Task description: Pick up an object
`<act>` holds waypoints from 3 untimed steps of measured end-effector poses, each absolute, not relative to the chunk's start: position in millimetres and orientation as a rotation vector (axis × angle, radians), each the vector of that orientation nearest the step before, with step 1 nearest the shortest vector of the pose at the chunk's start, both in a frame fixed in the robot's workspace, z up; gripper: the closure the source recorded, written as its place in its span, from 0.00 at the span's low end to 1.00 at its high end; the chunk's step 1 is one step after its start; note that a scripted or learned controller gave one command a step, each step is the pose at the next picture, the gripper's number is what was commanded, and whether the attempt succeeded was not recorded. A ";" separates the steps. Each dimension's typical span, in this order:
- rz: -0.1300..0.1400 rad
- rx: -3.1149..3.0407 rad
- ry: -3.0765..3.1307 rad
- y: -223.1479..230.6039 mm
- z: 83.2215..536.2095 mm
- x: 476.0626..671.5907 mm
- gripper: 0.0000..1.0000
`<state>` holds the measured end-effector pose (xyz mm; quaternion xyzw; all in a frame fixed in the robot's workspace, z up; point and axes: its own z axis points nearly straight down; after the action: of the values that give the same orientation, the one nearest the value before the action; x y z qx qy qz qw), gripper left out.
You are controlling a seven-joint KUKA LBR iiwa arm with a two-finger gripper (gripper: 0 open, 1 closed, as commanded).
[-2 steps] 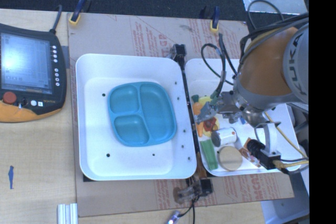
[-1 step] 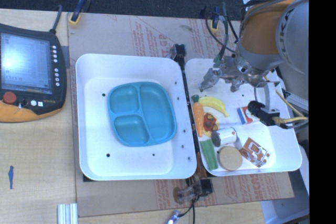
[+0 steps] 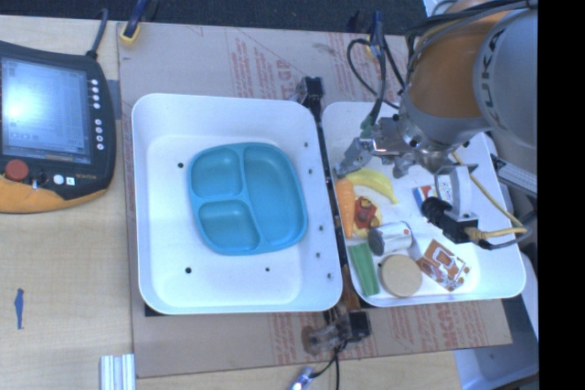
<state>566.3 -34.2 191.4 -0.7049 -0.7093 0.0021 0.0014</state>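
Wooden bench (image 3: 64, 288), white bin (image 3: 507, 283), curved yellow banana (image 3: 377, 184)

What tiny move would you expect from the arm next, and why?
Probably a short drop straight down. The gripper hangs in the right white bin, just above the yellow banana-shaped toy, and nothing shows between its fingers. The other items lie nearer the bin's lower end.

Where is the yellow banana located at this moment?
The yellow banana lies in the right bin, near its upper left part, just below the gripper and above the small silver can.
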 end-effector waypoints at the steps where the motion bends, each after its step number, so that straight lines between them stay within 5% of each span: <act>1: 0.003 -2.216 -2.224 -25.3 191.8 593.4 0.00; 3: 0.003 -2.216 -2.224 -21.2 191.6 600.5 0.00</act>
<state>600.5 -21.2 191.6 -0.7058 -0.7084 0.0009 0.0007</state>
